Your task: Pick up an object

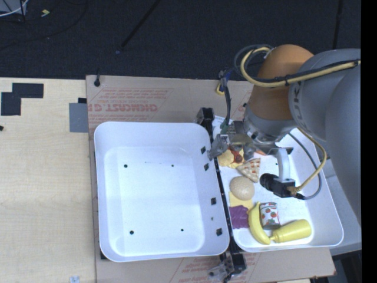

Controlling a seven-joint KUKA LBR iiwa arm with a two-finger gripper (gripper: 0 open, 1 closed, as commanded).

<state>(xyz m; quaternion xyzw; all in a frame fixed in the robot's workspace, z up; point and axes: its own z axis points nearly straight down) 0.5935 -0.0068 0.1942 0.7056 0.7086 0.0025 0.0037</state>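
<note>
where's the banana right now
The banana lies near the front of the right bin in the camera view, between the purple item and the small can, touching the yellow bottle.

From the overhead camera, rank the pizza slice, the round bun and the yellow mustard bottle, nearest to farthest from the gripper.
1. Pizza slice: right bin, just below the gripper.
2. Round bun: mid-bin, a step further toward the front.
3. Yellow mustard bottle: front right corner of the right bin, clearly farthest.
</note>
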